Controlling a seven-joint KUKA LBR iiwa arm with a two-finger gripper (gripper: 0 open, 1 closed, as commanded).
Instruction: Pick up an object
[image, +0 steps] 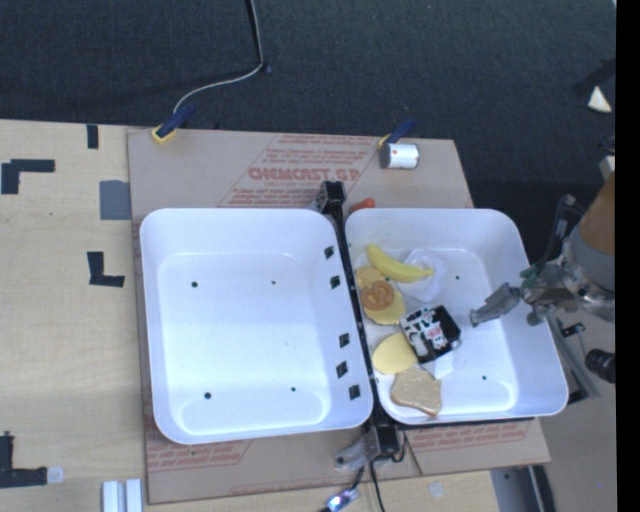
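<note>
Dark blue carpet lay beyond a pale wooden bench, where a sheet of printed cardboard carried two shallow white bins side by side. From the right edge the grey arm reached in over the right bin, its gripper hanging above the bin's bare right half. A single grey finger could be made out, slanting down to the left; how far apart the fingers stood could not be told, and nothing was seen between them. The gripper was near the objects without touching any of them.

All the objects lay in the right bin, crowded against its left wall. Six could be counted: one yellow banana, one crumpled clear wrapper just beside it, one round orange-topped pastry, one black-and-white packet nearest the gripper, one yellow lemon-like lump, and one tan slice of bread at the bin's near side. The left bin showed plain white floor with dark dots.
</note>
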